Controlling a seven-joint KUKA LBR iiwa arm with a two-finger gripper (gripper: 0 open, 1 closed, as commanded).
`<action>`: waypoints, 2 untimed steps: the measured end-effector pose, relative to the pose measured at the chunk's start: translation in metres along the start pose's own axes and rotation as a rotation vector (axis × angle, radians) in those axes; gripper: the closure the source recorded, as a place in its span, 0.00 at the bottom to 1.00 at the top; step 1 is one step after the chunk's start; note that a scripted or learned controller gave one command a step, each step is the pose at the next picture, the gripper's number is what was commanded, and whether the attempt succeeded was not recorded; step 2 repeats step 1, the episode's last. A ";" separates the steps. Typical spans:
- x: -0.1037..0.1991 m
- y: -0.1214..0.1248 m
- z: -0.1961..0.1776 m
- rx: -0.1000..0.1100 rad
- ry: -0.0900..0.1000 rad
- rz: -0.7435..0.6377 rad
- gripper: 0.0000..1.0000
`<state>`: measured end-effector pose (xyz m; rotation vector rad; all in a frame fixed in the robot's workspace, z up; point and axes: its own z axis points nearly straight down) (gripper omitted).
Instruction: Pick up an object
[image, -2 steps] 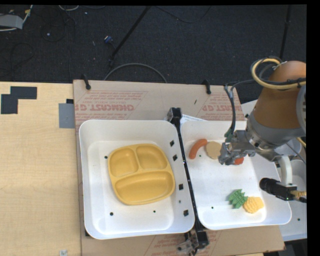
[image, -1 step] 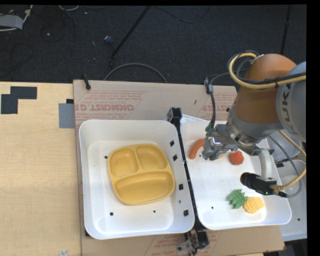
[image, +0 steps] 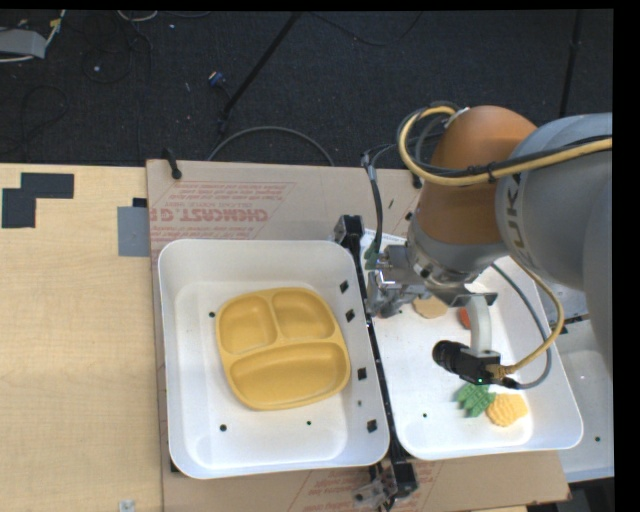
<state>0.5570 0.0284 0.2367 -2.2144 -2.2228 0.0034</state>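
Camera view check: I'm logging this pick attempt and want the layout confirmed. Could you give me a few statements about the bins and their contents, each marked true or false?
1. The yellow divided plate lies in the left bin. True.
2. The toy pineapple lies in the left bin beside the plate. False: it lies in the right bin, near its front right corner.
3. The arm reaches over the right bin. True.
4. The plate has three compartments. True.
5. The toy pineapple is stacked on top of the plate. False: it rests on the right bin's floor, apart from the plate.
6. The two bins stand far apart. False: they sit side by side, edges meeting.
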 end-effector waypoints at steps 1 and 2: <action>0.045 0.011 0.012 0.000 0.000 0.000 1.00; 0.045 0.011 0.012 0.000 0.000 0.000 1.00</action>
